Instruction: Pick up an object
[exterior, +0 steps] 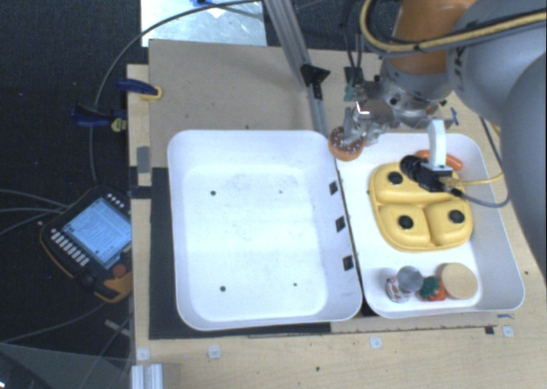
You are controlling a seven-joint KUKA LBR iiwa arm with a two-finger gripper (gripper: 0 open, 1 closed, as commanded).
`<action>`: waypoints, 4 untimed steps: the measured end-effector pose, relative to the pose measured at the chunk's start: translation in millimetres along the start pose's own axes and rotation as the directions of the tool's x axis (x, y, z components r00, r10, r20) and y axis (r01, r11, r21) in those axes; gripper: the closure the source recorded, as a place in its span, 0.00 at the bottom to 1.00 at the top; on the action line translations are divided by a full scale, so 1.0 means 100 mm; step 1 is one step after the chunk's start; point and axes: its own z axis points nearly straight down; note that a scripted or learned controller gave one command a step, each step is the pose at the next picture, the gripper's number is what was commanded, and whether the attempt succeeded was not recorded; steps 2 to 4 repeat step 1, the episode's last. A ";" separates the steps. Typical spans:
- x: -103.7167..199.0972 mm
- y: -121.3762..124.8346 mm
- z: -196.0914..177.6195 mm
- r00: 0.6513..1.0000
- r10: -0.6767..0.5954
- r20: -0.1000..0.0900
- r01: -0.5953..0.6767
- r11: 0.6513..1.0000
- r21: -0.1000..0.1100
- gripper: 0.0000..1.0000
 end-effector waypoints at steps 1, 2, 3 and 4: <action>0.52 0.02 0.17 1.000 0.002 0.001 -0.002 1.000 0.001 1.00; 0.52 0.02 0.17 1.000 0.002 0.001 -0.002 1.000 0.001 1.00; 0.52 0.02 0.17 1.000 0.002 0.001 -0.002 1.000 0.001 1.00; 0.52 0.02 0.17 1.000 0.002 0.001 -0.002 1.000 0.001 1.00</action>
